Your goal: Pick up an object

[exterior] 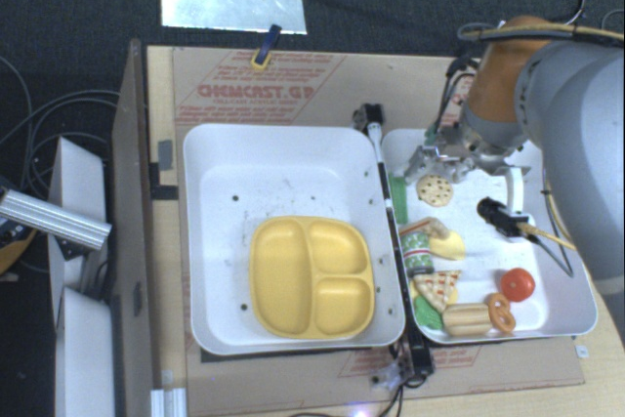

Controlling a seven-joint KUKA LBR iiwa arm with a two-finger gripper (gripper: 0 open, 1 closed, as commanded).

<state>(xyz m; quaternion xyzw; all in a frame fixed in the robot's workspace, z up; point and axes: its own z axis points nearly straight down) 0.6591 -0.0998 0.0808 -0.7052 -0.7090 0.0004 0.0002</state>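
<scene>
The gripper (445,163) is hovering at the far end of the right bin (564,310), with a round dotted cookie (435,190) lying flat just beside it at 6 o'clock. How far the tool is opening cannot be told from this angle, and nothing is showing in its hold. The cookie is looking like the likeliest pick: being round, it is offering no long axis to line up with, so the move is coming down to a short shift toward 6 o'clock and a drop.

The bin's left wall is running close at the cookie's 9 o'clock and may be crowding a grasp from that side. Farther along at 6 o'clock, a yellow wedge (449,246) and a striped can (418,257) are sitting apart from the cookie, then a pizza slice (437,287). At the bin's near end a bread roll (466,318), a pretzel (501,312) and a tomato (518,284) are clustering, well apart. At 9 o'clock across the divide, the left bin (225,171) is holding a yellow divided plate (312,273).
</scene>
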